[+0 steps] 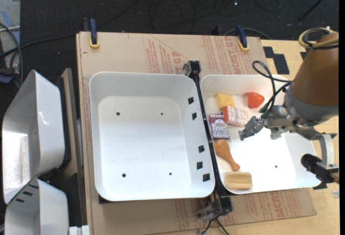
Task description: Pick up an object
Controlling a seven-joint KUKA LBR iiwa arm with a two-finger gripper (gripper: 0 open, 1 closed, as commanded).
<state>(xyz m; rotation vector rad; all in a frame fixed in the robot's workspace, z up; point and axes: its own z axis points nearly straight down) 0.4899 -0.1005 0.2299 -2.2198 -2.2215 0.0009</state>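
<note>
The right bin [280, 172] holds several small things. A yellow block [225, 100] and a red piece [255, 99] lie near its far side. A red-and-white carton [235, 115] and a purple-and-white packet [219, 126] sit beside them at the left. A brown drumstick [227, 154] and a tan bread piece [238, 180] lie toward the front left. My gripper [252, 128] hangs over the bin's middle, just right of the carton, with nothing seen between its fingers.
The left bin [148, 134] sits beside the right one, a black divider [204, 126] between them. Blue and yellow clamps [94, 34] hold the cardboard base at the back. White tubs [29, 126] stand off the bench at the left.
</note>
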